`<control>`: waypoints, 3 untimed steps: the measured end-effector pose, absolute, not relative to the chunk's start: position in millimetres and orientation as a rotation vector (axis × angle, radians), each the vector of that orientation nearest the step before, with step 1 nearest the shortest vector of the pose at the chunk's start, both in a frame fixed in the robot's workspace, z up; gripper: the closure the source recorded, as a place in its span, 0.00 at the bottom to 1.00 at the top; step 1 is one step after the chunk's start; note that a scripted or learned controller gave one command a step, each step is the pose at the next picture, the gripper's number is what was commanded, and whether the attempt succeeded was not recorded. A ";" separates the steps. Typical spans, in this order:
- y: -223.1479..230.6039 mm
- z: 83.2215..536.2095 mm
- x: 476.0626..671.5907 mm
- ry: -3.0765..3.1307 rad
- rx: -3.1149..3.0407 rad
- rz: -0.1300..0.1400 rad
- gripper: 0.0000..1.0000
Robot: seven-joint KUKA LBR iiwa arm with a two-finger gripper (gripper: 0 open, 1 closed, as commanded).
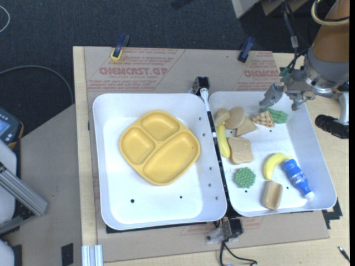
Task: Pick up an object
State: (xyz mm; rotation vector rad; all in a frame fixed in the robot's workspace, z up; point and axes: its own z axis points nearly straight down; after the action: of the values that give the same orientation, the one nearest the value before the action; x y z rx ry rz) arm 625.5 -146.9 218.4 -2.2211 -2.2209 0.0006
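My gripper (284,100) hangs over the far end of the right bin (317,148), open, with nothing between its fingers. Just below it lie a waffle-patterned wedge (262,119) and a green leafy piece (279,116). Farther left in that bin are tan biscuit-like pieces (236,117), a long yellow banana (223,142) and a slice of toast (241,150). Toward the near end sit a green broccoli head (244,177), a short curved banana (274,164), a blue bottle (298,177) and a bread roll (272,195).
The left bin (111,193) holds a yellow divided plate (160,146). A black clip (202,85) sits where the two bins meet at the far side. Blue clamps (246,50) pin the cardboard base at the back.
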 end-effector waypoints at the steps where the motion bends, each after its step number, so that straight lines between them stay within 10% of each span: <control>1: -150.3 175.2 627.0 -2.218 -2.219 0.004 0.00; 3: -150.9 89.3 633.2 -2.221 -2.220 -0.005 0.00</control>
State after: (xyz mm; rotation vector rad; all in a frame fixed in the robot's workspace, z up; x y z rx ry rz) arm 633.2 -150.9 89.3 -2.2200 -2.2210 -0.0047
